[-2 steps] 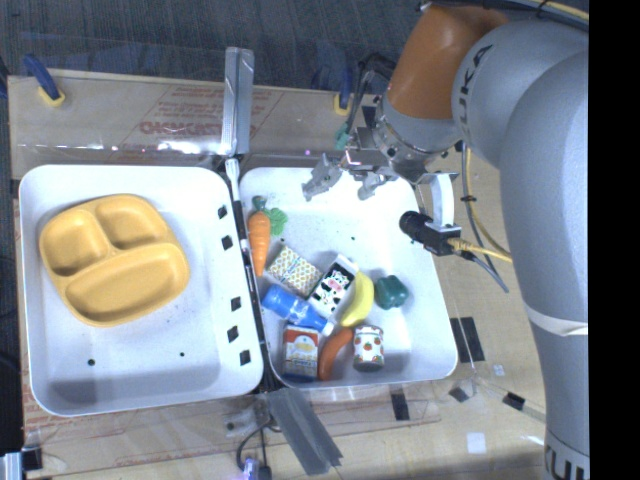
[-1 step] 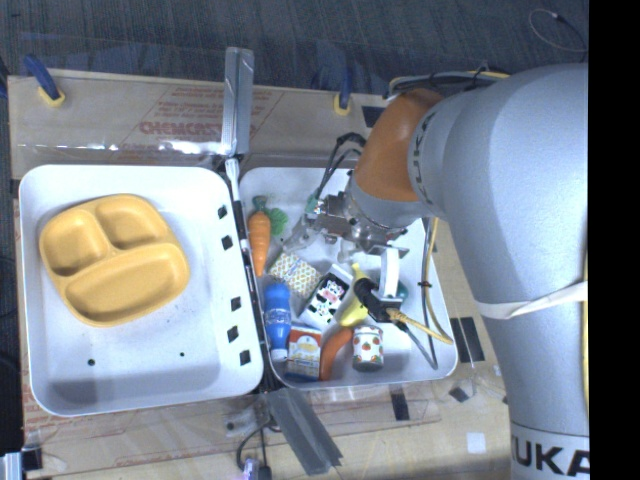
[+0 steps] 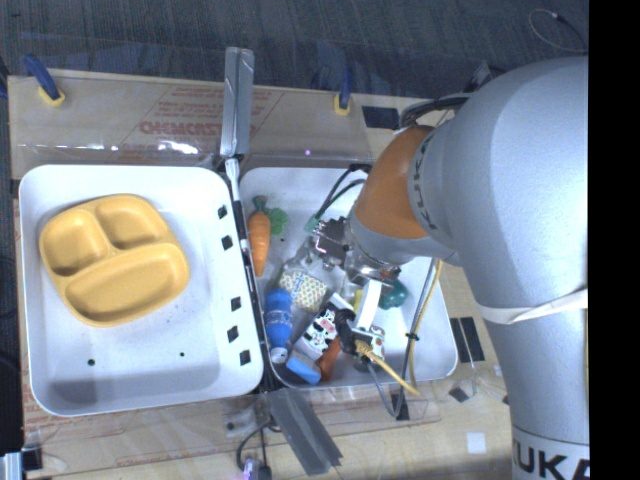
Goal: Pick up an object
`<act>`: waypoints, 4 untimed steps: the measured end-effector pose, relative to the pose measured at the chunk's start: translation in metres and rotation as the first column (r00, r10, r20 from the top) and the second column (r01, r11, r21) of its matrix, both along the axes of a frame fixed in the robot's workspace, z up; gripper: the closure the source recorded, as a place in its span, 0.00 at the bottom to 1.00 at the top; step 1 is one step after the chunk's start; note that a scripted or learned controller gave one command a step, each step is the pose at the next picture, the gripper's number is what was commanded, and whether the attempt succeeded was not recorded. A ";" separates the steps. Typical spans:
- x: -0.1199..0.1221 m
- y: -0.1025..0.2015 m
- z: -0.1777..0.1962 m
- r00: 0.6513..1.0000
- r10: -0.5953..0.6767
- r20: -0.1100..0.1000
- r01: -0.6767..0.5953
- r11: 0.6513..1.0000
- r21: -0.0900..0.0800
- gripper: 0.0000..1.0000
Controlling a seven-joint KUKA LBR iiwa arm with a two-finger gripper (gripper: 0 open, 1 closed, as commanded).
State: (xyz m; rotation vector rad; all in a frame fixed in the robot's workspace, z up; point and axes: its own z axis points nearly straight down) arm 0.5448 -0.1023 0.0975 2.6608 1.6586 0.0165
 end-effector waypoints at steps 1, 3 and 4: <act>-0.062 -0.004 0.000 0.999 0.041 0.003 -0.041 0.999 -0.001 0.00; -0.016 -0.063 -0.007 0.982 0.189 -0.016 -0.189 0.982 0.002 0.00; -0.041 -0.077 0.012 0.907 0.420 -0.015 -0.420 0.907 0.004 0.00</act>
